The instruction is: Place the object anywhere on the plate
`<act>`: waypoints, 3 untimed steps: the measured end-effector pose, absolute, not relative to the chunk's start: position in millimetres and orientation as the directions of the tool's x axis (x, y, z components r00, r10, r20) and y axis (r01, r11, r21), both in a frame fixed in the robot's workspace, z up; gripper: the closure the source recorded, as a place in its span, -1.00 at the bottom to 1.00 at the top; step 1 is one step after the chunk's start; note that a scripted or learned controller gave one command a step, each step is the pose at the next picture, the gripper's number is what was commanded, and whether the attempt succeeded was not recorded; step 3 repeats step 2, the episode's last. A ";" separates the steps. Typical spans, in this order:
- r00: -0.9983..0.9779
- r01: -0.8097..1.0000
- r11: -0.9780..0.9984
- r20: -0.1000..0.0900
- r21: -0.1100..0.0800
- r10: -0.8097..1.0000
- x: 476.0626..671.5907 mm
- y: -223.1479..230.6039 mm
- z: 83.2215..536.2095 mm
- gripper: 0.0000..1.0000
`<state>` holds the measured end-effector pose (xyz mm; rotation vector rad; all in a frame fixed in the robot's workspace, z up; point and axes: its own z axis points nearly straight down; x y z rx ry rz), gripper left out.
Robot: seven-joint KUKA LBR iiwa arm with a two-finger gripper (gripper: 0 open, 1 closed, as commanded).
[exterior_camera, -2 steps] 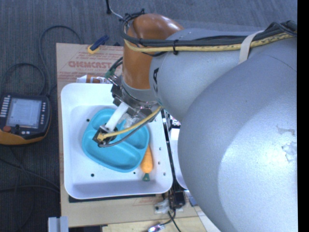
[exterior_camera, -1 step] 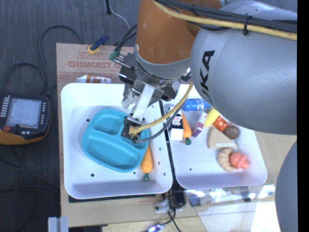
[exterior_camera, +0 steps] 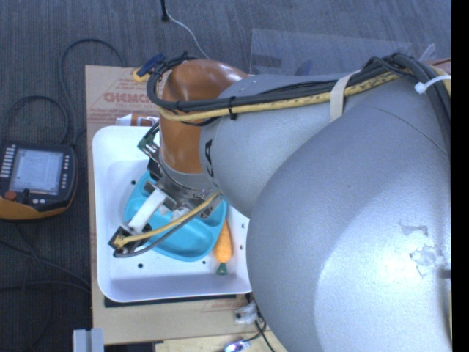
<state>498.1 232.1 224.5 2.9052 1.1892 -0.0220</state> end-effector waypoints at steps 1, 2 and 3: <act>0.511 0.860 -0.511 -0.004 0.001 0.860 521.0 231.9 270.0 1.00; 0.510 0.860 -0.510 -0.006 0.000 0.860 520.5 232.1 269.1 -1.00; 0.510 0.860 -0.510 -0.006 0.000 0.860 520.5 232.1 269.1 -1.00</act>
